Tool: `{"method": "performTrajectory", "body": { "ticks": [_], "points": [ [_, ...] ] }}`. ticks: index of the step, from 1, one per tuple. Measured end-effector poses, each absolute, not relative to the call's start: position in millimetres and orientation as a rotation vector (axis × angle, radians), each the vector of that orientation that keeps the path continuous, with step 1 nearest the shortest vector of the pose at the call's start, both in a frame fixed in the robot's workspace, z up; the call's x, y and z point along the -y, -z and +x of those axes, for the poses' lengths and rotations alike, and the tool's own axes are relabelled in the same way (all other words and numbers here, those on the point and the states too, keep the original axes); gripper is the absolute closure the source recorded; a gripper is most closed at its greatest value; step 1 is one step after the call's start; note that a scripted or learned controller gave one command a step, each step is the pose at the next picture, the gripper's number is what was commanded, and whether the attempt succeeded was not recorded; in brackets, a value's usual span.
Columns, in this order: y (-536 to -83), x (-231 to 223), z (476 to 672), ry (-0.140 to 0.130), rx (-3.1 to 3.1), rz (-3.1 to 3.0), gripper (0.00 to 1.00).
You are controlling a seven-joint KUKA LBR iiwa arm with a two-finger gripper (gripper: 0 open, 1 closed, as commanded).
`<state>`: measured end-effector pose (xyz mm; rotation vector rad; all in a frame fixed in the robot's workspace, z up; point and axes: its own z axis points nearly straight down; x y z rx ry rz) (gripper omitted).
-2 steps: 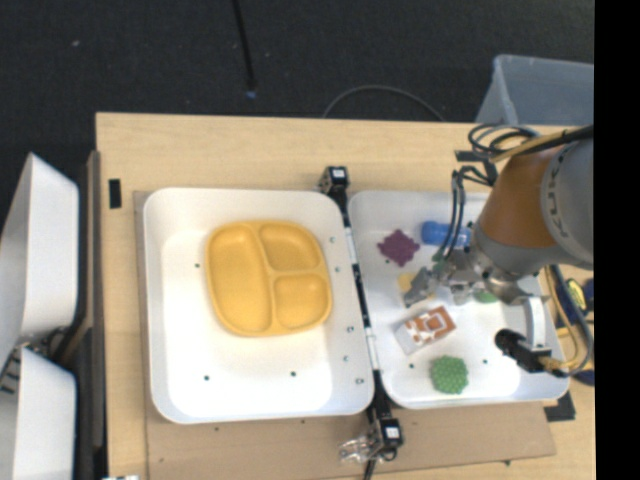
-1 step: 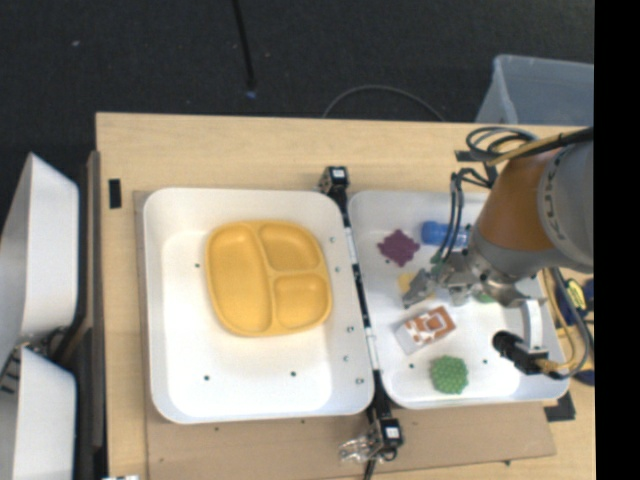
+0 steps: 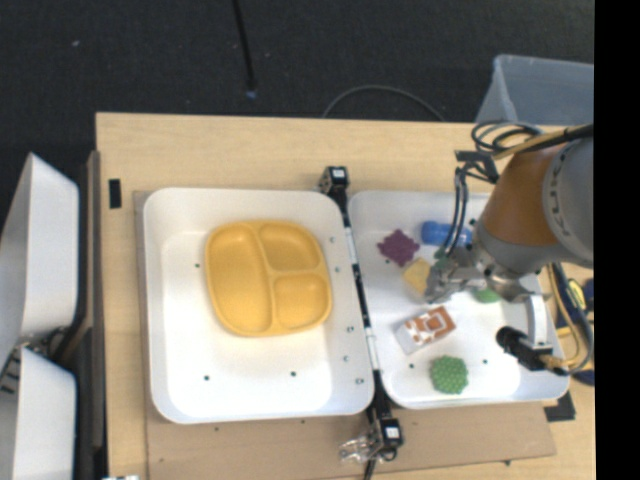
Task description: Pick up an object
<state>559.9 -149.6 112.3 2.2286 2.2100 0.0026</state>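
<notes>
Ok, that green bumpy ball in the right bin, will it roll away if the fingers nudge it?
Probably a little. The green bumpy ball looks round, so a side push may roll it, though its knobbly surface should slow it. It sits near the right bin front wall, which would likely stop it. It looks small and probably light.

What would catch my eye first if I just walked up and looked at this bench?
Probably the big yellow divided plate, lying alone in the left white bin. Next, the grey and orange robot arm leaning over the right bin, where small toys are scattered: a purple piece, a bumpy green ball and an orange and white block.
</notes>
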Motion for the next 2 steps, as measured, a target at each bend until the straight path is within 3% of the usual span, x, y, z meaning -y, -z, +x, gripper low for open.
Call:
{"method": "performTrajectory", "body": {
  "ticks": [2],
  "points": [
    [-206,162,574.0,-0.004,-2.221,2.215,1.00]
  ]
}}
